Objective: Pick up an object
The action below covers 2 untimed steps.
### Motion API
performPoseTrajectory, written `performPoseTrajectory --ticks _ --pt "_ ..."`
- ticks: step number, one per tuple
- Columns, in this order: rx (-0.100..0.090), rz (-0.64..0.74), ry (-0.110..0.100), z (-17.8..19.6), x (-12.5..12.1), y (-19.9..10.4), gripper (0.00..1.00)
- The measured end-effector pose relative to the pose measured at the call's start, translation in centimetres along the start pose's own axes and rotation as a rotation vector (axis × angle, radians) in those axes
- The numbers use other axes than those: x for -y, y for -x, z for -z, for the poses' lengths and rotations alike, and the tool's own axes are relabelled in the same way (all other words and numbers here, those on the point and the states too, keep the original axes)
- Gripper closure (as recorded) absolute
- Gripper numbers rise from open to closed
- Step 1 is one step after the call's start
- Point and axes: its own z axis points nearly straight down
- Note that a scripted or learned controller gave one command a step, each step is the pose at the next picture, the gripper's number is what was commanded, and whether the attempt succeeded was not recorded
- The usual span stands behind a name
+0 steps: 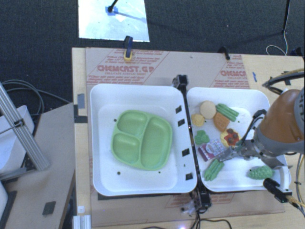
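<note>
The claw (228, 155) reaches in from the right side of the right bin (259, 95), its tip low over the middle of that bin's floor. The grey arm with its orange band (285, 120) covers the bin's right edge. The claw's fingers seem to be down among the toys, but the view is too small and cluttered there to tell how far apart they stand or whether anything sits between them.

The things that could be picked up lie in the right bin, clustered around the claw tip. A crinkled red-and-white packet (210, 150) lies just left of the tip, possibly touching it. A long green piece (214, 169) lies just below the tip, toward the bin's near edge. A red and yellow toy (230, 138) sits just above the tip. A small green leafy piece (201, 137) lies near the bin's left wall. Toward the far edge lie a pale round piece (208, 109), a small yellow piece (198, 120), an orange-brown piece (221, 122) and a green ridged piece (227, 111). Another green piece (260, 172) lies near the bin's near right corner, beneath the arm.

The left bin (102, 99) holds a green divided tray (142, 139) lying flat near its middle.
</note>
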Motion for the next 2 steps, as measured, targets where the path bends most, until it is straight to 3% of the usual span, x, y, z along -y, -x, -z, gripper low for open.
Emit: performPoseTrajectory --ticks 1,2 --pt "0.002 -0.005 0.004 1.6 -0.1 0.3 1.00" --pt "0.001 0.004 0.009 9.9 -1.8 -5.5 1.00"
